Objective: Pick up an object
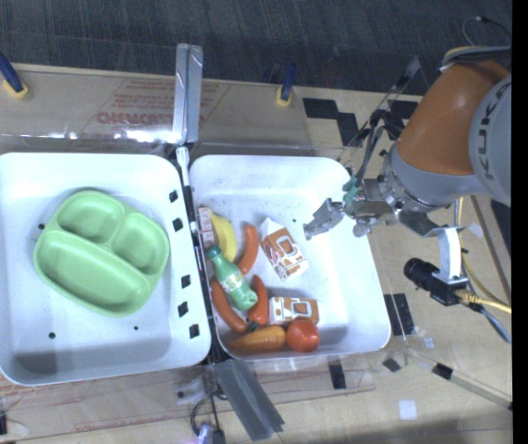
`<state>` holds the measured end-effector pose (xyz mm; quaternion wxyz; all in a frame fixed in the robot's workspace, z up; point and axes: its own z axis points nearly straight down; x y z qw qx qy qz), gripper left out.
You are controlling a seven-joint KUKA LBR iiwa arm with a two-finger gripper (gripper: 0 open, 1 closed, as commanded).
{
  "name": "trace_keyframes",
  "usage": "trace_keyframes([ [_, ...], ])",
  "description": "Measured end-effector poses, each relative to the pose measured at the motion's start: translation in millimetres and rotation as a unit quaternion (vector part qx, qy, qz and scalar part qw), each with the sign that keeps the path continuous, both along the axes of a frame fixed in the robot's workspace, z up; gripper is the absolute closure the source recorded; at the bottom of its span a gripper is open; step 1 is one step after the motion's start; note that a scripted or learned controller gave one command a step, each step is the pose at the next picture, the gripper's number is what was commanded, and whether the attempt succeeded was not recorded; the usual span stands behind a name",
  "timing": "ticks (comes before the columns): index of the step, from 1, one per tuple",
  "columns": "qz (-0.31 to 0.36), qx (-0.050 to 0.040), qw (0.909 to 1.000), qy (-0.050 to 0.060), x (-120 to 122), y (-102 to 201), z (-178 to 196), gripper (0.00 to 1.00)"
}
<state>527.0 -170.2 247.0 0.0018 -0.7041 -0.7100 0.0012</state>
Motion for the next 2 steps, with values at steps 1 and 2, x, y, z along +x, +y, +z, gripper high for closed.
trace_keyframes([
  [1,0.023,-0.0001,0.9997,-0.001,13.5,32.3,-140.0,0.0],
  [2,0.025,-0.0005,0.9997,0.0,13.4,32.5,-130.8,1.0],
])
